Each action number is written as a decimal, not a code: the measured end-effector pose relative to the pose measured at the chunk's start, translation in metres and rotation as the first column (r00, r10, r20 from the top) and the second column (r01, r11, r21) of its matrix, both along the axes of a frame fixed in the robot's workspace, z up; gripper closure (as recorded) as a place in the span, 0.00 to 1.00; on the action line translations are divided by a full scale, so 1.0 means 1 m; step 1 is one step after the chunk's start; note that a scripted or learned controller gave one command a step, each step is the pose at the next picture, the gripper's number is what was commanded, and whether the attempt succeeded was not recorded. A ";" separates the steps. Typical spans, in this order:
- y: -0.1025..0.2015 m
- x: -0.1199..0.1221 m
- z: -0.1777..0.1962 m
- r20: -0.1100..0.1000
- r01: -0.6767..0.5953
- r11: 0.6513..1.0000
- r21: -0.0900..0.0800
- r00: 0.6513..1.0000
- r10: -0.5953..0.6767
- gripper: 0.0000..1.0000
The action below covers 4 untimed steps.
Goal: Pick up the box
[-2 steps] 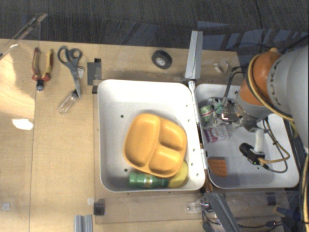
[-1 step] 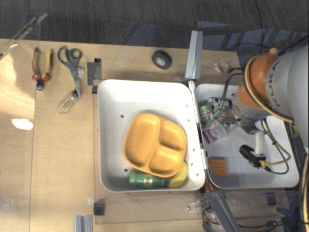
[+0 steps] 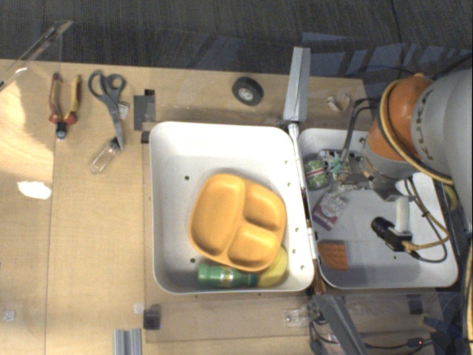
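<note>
Wooden bench [image 3: 89, 257], two white bins. Gripper [image 3: 341, 174] positioned over right bin [image 3: 432, 272]; finger state not discernible. Orange box [image 3: 334, 254] located below gripper in view, well apart.

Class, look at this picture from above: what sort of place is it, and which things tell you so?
Most likely a robotics lab or workshop bench. A grey and orange robot arm reaches over two white bins, hand tools such as scissors and pliers lie on the wooden bench, and cables trail at the right.
</note>
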State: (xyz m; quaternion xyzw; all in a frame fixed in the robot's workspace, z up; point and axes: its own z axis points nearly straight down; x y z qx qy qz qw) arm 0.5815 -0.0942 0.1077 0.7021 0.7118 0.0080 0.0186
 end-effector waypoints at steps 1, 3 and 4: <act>0.000 0.000 0.000 -0.001 0.000 1.000 0.000 1.000 0.000 0.00; -0.010 -0.039 -0.006 -0.011 -0.080 0.997 0.007 0.997 0.080 1.00; 0.039 -0.032 0.112 -0.031 0.024 1.000 0.014 0.999 -0.024 1.00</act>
